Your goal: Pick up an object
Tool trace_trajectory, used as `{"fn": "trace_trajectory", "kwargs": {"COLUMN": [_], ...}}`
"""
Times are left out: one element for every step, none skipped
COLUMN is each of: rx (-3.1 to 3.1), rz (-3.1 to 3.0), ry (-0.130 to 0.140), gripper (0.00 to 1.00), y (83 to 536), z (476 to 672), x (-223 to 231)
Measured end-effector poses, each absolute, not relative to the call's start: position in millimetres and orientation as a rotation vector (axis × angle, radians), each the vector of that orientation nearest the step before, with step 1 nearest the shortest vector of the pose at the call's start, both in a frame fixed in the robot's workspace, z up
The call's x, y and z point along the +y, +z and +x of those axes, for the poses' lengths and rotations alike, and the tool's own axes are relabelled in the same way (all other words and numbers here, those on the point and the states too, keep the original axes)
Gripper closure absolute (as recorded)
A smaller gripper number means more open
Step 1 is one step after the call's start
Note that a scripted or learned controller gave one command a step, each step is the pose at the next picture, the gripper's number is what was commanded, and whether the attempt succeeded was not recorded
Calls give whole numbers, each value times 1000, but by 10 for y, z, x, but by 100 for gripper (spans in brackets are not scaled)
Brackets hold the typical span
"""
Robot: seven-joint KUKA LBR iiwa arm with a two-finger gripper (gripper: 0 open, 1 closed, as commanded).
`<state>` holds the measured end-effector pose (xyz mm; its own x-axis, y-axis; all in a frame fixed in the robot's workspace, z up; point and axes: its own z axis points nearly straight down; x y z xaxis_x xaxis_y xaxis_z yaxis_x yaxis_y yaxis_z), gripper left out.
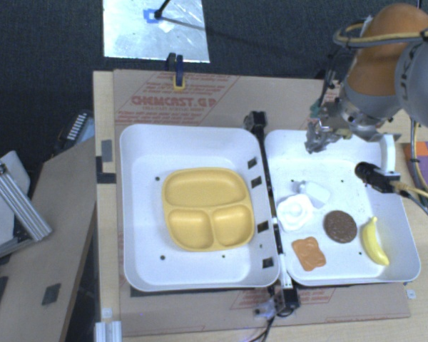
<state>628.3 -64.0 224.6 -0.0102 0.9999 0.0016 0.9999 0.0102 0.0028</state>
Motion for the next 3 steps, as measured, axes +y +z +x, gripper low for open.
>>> {"fn": "trace_trajectory", "kwargs": {"rx": [2233, 2232, 2232], "rz": [2211, 2211, 2211], "ry": [2, 4, 4], "gripper": [100, 100, 100], "y": [2188, 2138, 2092], "z": [6187, 6249, 6270], "x": [-99, 387, 893]}}
